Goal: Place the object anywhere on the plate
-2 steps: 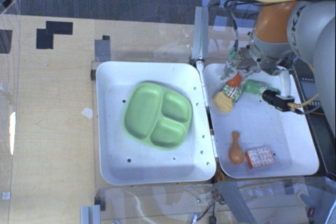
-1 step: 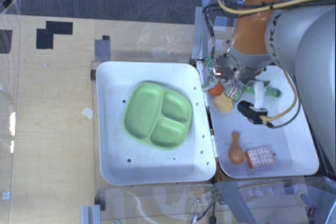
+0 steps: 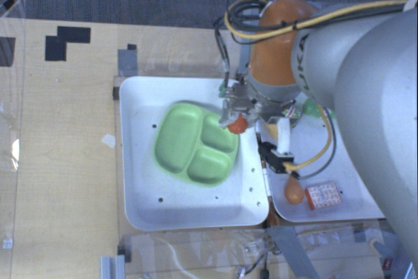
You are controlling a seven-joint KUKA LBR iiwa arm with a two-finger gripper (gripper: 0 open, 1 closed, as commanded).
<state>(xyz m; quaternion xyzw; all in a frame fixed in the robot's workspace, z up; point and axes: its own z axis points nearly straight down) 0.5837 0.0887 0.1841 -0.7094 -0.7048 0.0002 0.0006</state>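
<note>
Claw (image 3: 234, 115) hangs over the plate's upper right corner, a small red-orange object (image 3: 238, 125) showing at its tip; whether it is pinched between the fingers I cannot tell. Plate (image 3: 196, 144) spreads toward 8 o'clock from the claw: pale green, smooth, three shallow wells, long axis running 10 to 4. Left bin (image 3: 140, 206) glossy white. At 5 o'clock, in the right bin (image 3: 339, 211): an orange egg-shaped piece (image 3: 294, 191), a red-patterned packet (image 3: 323, 195).

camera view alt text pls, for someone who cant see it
A grey and orange robot arm's gripper holds a small red-orange object over the edge of a green divided plate in the left white bin.
</note>
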